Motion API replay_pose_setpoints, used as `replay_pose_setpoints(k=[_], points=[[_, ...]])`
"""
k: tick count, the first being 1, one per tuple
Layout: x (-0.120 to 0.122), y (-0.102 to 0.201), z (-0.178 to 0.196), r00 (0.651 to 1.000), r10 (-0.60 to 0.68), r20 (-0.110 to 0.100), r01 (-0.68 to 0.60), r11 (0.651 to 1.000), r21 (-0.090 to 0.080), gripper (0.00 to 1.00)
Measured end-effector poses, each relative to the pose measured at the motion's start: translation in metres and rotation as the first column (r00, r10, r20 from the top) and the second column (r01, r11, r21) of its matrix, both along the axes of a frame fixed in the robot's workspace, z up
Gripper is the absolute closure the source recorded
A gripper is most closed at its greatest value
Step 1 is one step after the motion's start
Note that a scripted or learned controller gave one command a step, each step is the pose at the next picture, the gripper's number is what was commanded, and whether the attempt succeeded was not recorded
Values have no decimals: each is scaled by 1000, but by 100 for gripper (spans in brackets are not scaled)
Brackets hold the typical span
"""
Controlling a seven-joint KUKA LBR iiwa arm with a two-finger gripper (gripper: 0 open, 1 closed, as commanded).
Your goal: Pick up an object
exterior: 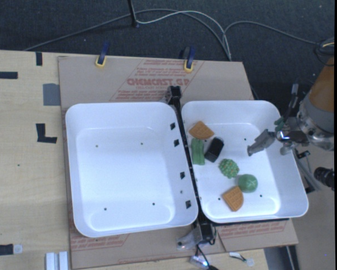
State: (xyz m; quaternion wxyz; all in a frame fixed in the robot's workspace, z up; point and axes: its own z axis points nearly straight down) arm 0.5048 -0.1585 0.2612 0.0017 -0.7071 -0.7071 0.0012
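The gripper (260, 143) hovered at three o'clock in the right bin (292, 207) (finger spread: cannot tell); descending there risked missing the crowded green ball (247, 182).

A robotics lab: two white bins (123, 167) sit clamped on a printed cardboard sheet (151, 80) over a plywood bench (22, 167) (black tape marks on it), with cables (179, 18) trailing over dark carpet (55, 10) and the arm (320, 103) alongside.
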Motion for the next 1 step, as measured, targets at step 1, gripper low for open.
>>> replay_pose_setpoints(k=[1], points=[[1,0,2,1000,1,4,-1,1000,-1,0]])
